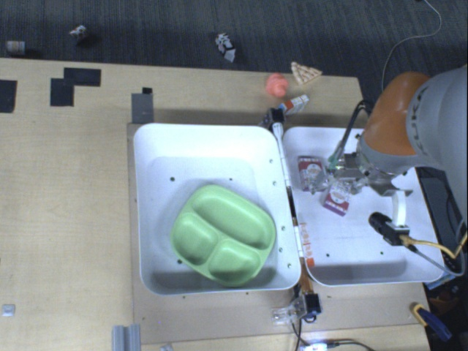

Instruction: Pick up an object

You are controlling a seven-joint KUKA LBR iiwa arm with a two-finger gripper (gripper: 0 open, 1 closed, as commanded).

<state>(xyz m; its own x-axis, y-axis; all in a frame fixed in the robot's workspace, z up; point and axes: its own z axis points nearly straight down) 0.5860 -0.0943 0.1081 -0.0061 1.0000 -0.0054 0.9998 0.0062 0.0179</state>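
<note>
In the right bin [365,262], a small red-and-white packet [310,172] lies near the back left. A second red-and-white packet [337,200] lies just to its right and nearer the front. My gripper [345,180] hangs low over that second packet, with the wrist and the orange band [391,119] above it to the right. The gripper's body partly covers the packet, and I cannot tell whether it touches it. A green divided plate [223,232] lies in the left bin [157,159].
Behind the bins, the bench carries a pink ball [277,85], a triangular toy slice [306,72] and a small tube [294,105]. The ridge between the bins [287,189] runs just left of the packets. A dark bracket [142,107] stands at the left bin's back corner.
</note>
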